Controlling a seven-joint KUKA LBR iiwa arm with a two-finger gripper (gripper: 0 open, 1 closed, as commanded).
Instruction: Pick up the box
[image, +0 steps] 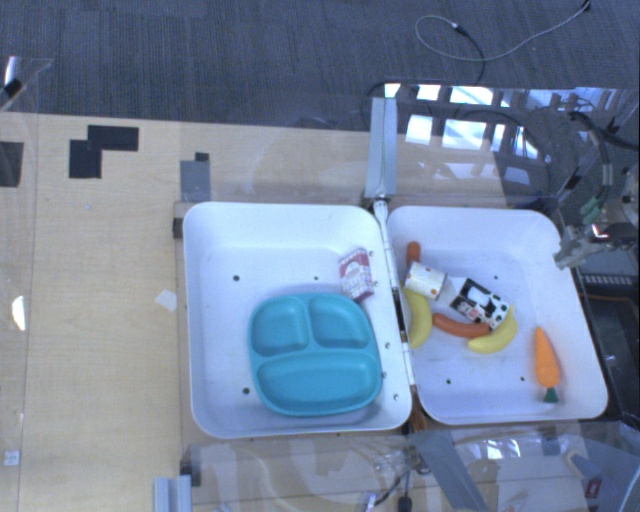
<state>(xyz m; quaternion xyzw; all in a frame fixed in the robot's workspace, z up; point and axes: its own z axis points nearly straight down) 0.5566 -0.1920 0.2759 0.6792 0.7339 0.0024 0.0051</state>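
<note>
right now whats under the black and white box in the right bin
The black and white box lies on a yellow banana and a red-orange sausage-like toy. The box covers the parts of both directly beneath it.

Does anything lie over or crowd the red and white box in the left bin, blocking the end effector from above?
Nothing lies on the red and white box; its top is free. It sits close against the left bin's right wall, and the blue plate lies just in front of it, so side room looks tight.
</note>
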